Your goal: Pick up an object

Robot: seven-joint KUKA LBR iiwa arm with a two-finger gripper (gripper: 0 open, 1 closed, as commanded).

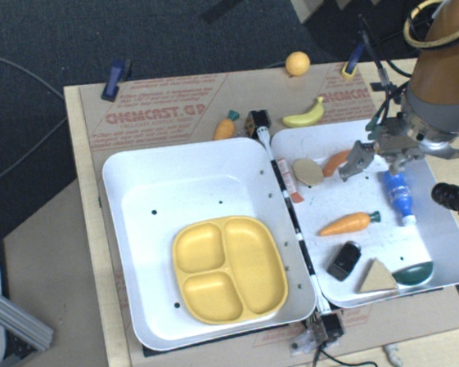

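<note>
We see our grey two-finger gripper (364,157) hovering low over the right white bin (445,232), fingers parted and holding nothing. The orange plastic carrot (348,223) lies in that bin, just below. The grasp and lift remain, we judge.

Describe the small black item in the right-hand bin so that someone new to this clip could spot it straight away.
Start at the right bin, the one without the yellow divided plate. Near its front edge, just below the carrot and left of the tan wedge, lies the black block. It is the only dark, boxy thing there; its neighbours are orange, tan or blue.
</note>
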